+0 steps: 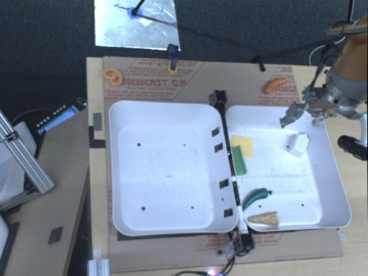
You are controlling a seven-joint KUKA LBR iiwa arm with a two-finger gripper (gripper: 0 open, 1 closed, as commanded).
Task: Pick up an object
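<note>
Claw hangs over right bin's far edge w/ nothing seen between its fingers, can't tell how wide, so approach step: next needs a drop onto white block just below, nearest obj.

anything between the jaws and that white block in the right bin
Nothing visible does. The gripper hangs over the right bin's far side, and the white block lies just below it on bare floor. The yellow piece and green items sit well aside.
</note>
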